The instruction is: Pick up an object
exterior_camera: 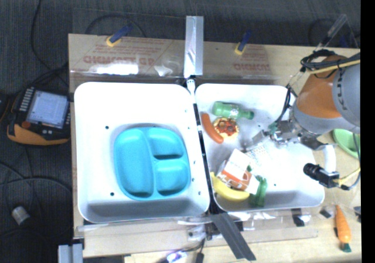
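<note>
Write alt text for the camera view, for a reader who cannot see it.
A grey robot arm with an orange band reaches from the right into the right white bin, its gripper above toy food: a green bottle, a hot dog, a banana and a small carton. The left white bin holds a blue divided tray.

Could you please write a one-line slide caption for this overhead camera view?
KUKA arm's claw hovers over the toy-food-filled right bin, near a green bottle; a blue divided tray sits in the left bin.
</note>
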